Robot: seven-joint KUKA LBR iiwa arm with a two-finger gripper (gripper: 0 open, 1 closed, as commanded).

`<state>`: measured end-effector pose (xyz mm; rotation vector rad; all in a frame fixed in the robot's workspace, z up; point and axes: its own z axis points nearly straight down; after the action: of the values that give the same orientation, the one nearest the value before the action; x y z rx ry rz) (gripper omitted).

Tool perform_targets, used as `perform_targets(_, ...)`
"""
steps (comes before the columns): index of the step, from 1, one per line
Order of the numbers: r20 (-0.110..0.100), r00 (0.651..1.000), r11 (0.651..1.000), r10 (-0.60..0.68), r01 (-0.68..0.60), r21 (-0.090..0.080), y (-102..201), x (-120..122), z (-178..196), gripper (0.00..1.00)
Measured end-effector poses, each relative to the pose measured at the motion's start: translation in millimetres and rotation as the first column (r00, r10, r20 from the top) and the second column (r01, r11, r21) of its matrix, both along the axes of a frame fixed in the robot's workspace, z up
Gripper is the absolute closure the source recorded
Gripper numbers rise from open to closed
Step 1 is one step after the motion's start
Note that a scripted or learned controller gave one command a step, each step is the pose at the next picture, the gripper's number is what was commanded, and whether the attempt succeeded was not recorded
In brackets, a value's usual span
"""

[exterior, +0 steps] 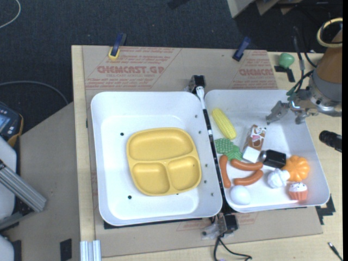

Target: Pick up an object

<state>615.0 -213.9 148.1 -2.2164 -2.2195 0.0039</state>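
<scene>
Left bin point(103, 145) w/ yellow tray point(162, 160), right bin point(318, 173) w/ corn point(223, 123), sausages point(246, 166), egg point(240, 194), gripper point(287, 112) open, empty

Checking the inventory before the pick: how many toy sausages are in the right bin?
2. One sausage lies near the bin's middle, another sausage just below it, by the white egg. Others could hide under the pile.

Heaped in right bin point(318, 162): yellow corn point(223, 123) lying lengthwise, green piece point(226, 147), two sausages point(246, 166), white egg point(240, 195), orange pumpkin point(297, 167), cupcake point(297, 191), black block point(272, 158).
</scene>
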Motion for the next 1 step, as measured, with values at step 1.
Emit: perform_targets(1, 0.012, 1.000, 1.000, 0.000, 0.000, 0.004, -4.2, 4.4, -54.4, 0.00)
